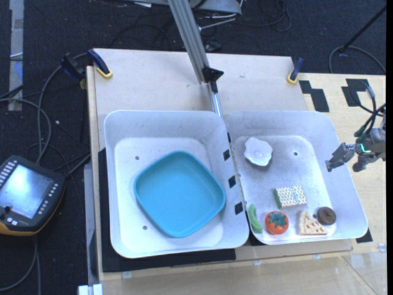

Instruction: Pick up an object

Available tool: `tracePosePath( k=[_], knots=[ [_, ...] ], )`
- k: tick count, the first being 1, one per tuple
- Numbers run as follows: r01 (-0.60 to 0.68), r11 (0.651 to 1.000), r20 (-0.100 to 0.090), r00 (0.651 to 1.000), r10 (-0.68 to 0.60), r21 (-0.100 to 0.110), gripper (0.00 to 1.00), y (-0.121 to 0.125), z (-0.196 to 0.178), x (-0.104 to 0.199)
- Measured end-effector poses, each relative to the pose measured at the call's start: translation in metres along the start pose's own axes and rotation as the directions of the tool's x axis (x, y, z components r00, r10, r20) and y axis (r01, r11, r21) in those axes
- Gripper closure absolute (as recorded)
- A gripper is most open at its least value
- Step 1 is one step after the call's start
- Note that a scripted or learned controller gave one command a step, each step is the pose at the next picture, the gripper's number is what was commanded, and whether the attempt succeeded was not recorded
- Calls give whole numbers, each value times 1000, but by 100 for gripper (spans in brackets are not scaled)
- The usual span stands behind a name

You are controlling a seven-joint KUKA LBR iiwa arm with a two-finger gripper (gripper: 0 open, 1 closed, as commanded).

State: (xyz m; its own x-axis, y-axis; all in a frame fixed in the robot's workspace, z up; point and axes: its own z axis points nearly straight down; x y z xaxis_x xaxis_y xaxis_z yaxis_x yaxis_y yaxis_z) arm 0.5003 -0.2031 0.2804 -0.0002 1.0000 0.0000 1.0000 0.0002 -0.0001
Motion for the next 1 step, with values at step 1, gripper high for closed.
tracePosePath(
  k=[1],
  knots=[
    [0,1000,0,1000,0,0,0,0,0,0]
  ],
)
